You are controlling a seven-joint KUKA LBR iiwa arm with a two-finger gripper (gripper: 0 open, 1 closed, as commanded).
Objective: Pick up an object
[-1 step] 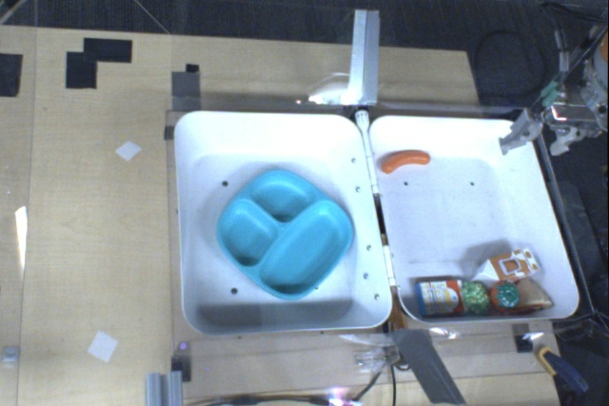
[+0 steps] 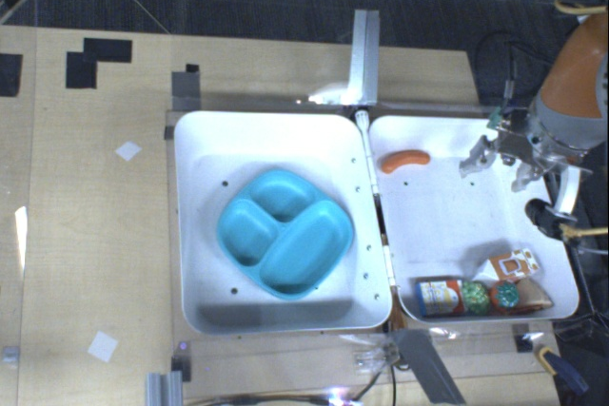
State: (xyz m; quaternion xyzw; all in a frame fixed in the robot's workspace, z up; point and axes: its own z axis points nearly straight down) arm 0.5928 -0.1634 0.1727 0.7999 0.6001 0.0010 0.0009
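Observation:
The right bin (image 2: 447, 233) holds an orange sausage-shaped toy (image 2: 404, 161) near its far left corner. Along its near edge lie a small can (image 2: 438, 296), two green round items (image 2: 489, 297) and a small printed carton (image 2: 515, 264). My gripper (image 2: 496, 172) hangs over the far right part of this bin, its fingers spread open and nothing between them. It is well to the right of the orange toy and far from the items at the near edge.
The left bin (image 2: 205, 204) holds a blue divided plate (image 2: 285, 231). A metal post (image 2: 365, 57) stands behind the divider between the bins. The arm's grey body and orange band (image 2: 574, 76) come in over the right bin's right rim.

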